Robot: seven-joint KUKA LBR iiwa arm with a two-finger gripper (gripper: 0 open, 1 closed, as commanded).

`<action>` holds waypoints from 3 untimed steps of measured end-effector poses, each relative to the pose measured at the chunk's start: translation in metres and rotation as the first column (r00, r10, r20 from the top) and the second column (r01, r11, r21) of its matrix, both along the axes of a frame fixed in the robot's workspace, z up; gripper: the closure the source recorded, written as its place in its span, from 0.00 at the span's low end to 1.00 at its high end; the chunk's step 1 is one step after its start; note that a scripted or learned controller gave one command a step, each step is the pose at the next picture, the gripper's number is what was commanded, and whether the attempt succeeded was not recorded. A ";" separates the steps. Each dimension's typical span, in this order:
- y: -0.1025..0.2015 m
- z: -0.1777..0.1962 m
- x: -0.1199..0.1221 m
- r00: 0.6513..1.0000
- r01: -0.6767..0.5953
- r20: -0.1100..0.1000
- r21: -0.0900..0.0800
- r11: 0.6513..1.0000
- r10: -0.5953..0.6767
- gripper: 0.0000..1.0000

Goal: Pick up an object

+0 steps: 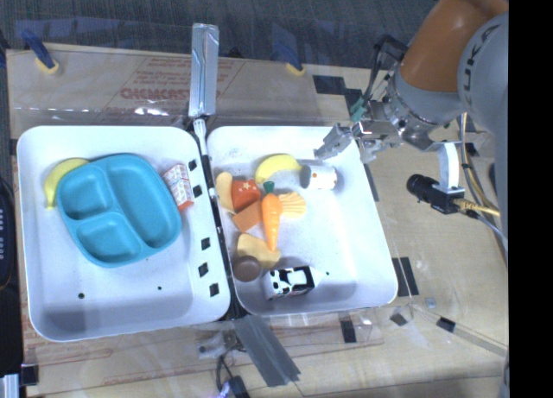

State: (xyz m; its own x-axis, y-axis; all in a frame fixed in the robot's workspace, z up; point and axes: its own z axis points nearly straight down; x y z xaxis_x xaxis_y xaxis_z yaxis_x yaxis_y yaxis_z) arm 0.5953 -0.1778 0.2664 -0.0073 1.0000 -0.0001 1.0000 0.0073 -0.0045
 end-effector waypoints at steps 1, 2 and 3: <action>0.049 -0.153 -0.039 1.000 0.011 -0.008 0.002 1.000 -0.011 0.00; 0.048 -0.139 -0.036 1.000 0.007 -0.001 0.001 1.000 -0.007 1.00; 0.048 -0.139 -0.036 1.000 0.007 -0.001 0.000 1.000 -0.007 0.00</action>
State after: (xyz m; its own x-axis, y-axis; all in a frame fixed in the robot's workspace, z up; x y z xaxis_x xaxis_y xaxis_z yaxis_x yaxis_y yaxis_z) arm 0.5588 -0.1301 0.1275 -0.0001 1.0000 0.0003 1.0000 0.0001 -0.0052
